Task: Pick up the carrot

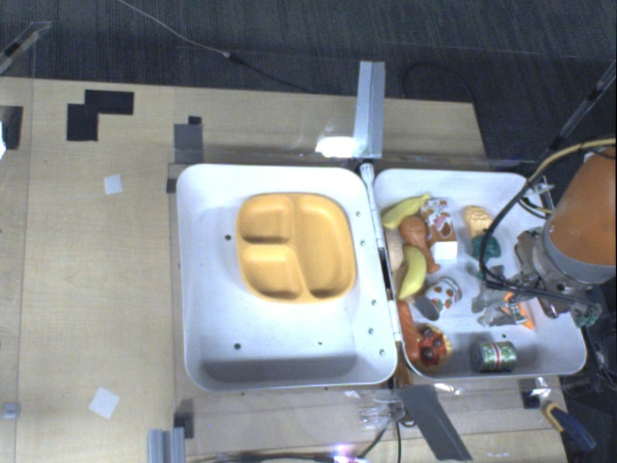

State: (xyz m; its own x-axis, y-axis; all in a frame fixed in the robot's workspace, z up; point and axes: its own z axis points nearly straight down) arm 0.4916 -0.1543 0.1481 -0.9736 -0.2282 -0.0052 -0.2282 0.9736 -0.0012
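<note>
No legible label on the green can (495, 356)

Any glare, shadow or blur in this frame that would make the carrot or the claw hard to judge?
Camera view: a bright glare spot sits on the clear panel above the bins; a soft shadow darkens the left bin at its lower wall; the claw is small and cluttered with cables, its state unreadable; the carrot lies against the right bin's left wall, slightly soft but recognisable.

We see the end effector (509, 309) low in the right bin (559, 360), above a green can (494, 356); yellow divided tray (294, 246) sits in the left bin (207, 287).
</note>
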